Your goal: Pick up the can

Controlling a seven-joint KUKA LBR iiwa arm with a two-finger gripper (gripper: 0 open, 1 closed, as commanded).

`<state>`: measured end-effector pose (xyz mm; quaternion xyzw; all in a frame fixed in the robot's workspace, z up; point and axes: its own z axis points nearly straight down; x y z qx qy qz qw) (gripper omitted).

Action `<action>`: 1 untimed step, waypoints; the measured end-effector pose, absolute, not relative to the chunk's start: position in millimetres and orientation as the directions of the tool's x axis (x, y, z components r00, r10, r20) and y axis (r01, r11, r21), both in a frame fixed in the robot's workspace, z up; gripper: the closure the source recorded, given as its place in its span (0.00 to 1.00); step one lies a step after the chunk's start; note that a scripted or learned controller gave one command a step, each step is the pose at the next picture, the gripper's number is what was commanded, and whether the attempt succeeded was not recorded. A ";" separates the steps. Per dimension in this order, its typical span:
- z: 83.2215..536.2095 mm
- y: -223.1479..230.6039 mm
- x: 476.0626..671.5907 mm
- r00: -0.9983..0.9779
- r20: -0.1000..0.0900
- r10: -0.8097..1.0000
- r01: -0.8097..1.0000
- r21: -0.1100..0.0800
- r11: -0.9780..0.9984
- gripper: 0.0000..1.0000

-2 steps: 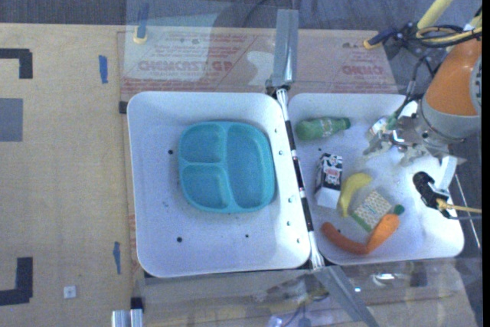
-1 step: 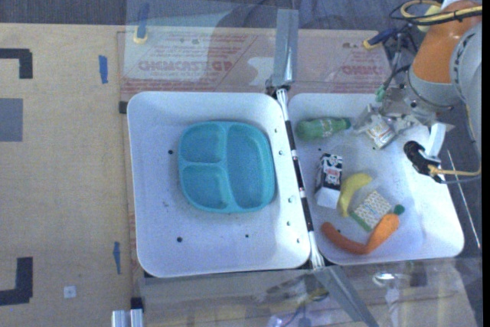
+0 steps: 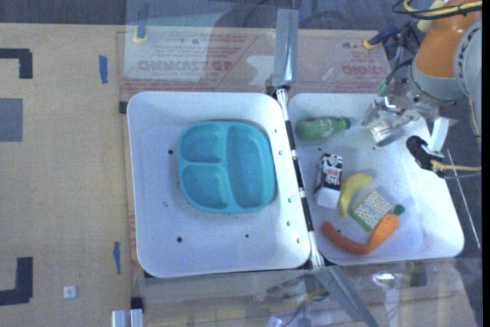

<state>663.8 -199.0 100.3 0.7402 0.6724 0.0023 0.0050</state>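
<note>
The gripper point(image 3: 385, 121) is seen at the right bin's point(image 3: 440, 237) upper right, a silvery can point(image 3: 385, 134) seemingly just beneath it, long axis slanted. Whether the can is clamped cannot be told from here.

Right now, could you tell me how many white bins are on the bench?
2. The left white bin holds a blue divided plate. The right white bin holds the green bottle, toy food and the gripper. None seems hidden.
</note>
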 end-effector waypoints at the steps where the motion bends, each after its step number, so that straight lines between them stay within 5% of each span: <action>1: 191.5 -196.5 667.1 0.015 -0.001 1.000 1.000 0.003 -0.015 1.00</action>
